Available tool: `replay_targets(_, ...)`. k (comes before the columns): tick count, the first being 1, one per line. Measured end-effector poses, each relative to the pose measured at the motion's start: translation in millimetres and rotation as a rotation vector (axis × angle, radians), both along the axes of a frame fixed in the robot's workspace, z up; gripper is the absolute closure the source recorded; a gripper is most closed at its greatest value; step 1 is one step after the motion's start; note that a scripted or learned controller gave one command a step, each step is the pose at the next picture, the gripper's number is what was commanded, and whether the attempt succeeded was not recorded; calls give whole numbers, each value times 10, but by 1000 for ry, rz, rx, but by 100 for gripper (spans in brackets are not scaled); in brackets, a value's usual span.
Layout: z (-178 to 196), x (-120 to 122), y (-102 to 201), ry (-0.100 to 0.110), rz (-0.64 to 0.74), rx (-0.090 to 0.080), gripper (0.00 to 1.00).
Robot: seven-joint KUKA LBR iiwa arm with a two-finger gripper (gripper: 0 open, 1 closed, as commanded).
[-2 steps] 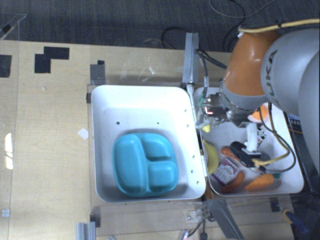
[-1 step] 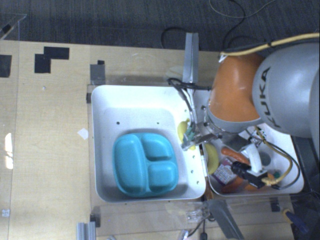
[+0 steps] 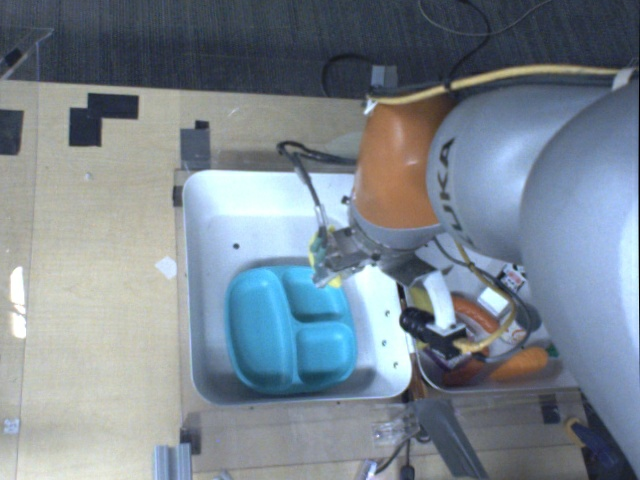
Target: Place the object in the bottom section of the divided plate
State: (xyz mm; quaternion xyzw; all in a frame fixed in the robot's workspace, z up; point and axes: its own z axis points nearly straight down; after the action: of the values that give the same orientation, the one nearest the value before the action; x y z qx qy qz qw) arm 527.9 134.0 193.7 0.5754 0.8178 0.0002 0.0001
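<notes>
The grey arm point(image 3: 560, 198) comes in from the right, bulky and close to the camera, with its orange band point(image 3: 400, 168) just above the wrist. The wrist points down and to the left, ending at the gripper point(image 3: 328, 260). Cables loop along the arm beside the wrist; the jaws' state cannot be made out.

orange carrot-like item point(image 3: 520, 364) and red sausage-like piece point(image 3: 478, 315) in right bin point(image 3: 437, 376).
</notes>
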Motion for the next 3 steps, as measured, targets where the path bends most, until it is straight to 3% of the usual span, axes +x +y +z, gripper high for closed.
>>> replay_targets(1,2,1,-2,0,0,0,0)
replay_targets(2,-1008,41,473,-18,87,6,0)
replay_targets(3,-855,101,448,-32,81,7,100)
